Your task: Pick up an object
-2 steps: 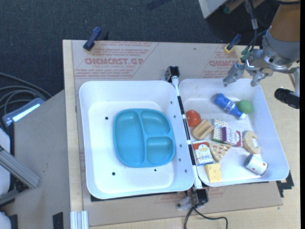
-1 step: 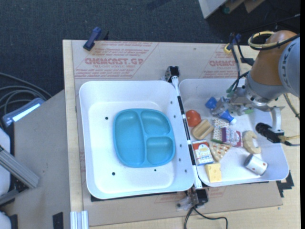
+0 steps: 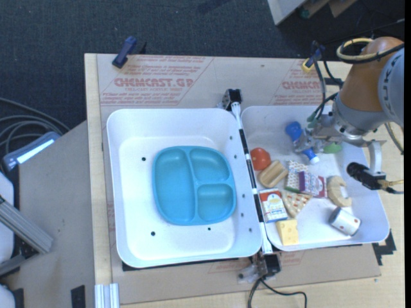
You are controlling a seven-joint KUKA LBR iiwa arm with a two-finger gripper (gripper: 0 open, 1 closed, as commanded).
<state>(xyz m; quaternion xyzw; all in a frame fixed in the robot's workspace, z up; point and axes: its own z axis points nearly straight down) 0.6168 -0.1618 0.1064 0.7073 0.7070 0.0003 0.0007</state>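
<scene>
The right bin (image 3: 379, 218) holds several small objects. A blue object (image 3: 293, 131) lies at its back, with a green item (image 3: 332, 148) to the right. Toward the front lie an orange ball (image 3: 260, 157), a bread roll (image 3: 273, 173), a patterned packet (image 3: 306, 182), a cracker (image 3: 295, 203), a small box (image 3: 272, 206), a yellow cheese wedge (image 3: 289, 231), a bagel (image 3: 337, 191) and a white can (image 3: 345, 220). My gripper (image 3: 310, 149) is low over the back of this bin, just right of the blue object and beside the green item.
The left bin (image 3: 122, 172) contains a blue divided plate (image 3: 194, 185). The grey arm with its orange band (image 3: 366, 82) comes in from the right above the right bin's back corner. A black clip (image 3: 232, 97) sits where the bins meet.
</scene>
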